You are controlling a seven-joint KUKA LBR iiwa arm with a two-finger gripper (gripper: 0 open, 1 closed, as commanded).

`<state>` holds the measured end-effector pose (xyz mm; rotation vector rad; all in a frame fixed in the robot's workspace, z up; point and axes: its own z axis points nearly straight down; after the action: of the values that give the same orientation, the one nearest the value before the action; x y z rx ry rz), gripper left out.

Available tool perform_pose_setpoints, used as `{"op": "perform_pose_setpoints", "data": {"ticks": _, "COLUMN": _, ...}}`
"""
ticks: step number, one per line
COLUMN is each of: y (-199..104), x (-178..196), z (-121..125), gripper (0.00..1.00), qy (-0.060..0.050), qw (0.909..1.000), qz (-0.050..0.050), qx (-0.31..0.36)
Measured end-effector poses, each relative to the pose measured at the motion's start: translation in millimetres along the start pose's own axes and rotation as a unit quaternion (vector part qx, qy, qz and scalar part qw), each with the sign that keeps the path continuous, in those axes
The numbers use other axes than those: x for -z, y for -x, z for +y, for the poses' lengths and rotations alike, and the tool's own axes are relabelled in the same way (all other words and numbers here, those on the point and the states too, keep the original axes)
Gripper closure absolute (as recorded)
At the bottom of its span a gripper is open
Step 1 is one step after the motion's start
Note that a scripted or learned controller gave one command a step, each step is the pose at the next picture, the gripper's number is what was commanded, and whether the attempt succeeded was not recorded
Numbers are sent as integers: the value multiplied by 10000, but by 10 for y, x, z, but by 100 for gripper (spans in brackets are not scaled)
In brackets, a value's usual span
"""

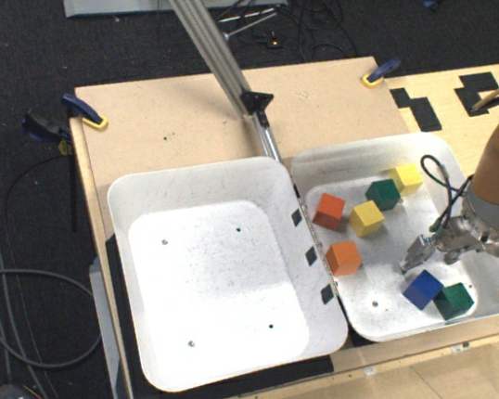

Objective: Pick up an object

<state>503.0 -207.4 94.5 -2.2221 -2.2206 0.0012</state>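
On the table (pixel 181 120), the left bin (pixel 137 202) lies far left of the fingers (pixel 415 257), while the right bin (pixel 380 314) under them holds 7 blocks: an orange-red block (pixel 328 210) and an orange block (pixel 343 257) sit to their left, with a yellow block (pixel 367 217) up-left. A dark green block (pixel 383 193) and a second yellow block (pixel 408 177) lie well above them. The fingers appear spread apart and grasp nothing, poised just above a blue block (pixel 422 288) with a green block (pixel 453 300) beside it, down-right.

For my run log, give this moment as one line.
gripper over right bin | nothing seen held | nearest: blue block | left bin
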Motion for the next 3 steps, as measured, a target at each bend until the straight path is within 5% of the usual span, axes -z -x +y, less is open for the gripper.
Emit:
{"op": "perform_pose_setpoints", "data": {"ticks": 1, "y": 3, "x": 111, "z": 8, "gripper": 100, "qy": 16, "qw": 10000, "qz": -1, "qx": 1}}
{"op": "perform_pose_setpoints", "data": {"ticks": 3, "y": 36, "x": 1156, "z": 66, "gripper": 100, "qy": 37, "qw": 10000, "qz": -15, "qx": 15}}
